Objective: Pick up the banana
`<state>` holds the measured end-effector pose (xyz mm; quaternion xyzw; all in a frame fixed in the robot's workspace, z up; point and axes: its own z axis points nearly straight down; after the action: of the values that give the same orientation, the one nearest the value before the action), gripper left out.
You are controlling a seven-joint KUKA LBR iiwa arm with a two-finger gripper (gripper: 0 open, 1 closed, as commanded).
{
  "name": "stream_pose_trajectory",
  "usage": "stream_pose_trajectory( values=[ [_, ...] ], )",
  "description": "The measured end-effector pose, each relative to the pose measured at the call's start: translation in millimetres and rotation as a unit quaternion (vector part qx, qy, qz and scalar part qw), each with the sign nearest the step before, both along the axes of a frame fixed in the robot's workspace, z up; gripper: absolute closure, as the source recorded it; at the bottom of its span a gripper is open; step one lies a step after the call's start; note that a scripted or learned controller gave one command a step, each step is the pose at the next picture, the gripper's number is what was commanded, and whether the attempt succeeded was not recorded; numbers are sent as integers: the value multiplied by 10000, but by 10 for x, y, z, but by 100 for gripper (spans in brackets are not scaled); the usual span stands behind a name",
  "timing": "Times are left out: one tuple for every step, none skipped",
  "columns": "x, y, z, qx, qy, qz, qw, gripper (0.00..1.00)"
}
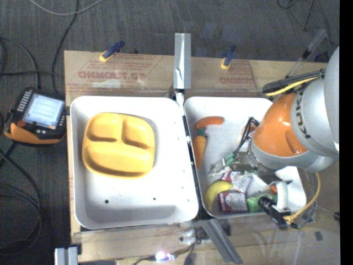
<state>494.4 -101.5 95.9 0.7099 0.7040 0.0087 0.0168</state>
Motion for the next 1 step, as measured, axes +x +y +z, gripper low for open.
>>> stream_pose_trajectory(
  values=[
    [-36, -54, -11, -44, 62, 1163, 9932, 0]
  ],
)
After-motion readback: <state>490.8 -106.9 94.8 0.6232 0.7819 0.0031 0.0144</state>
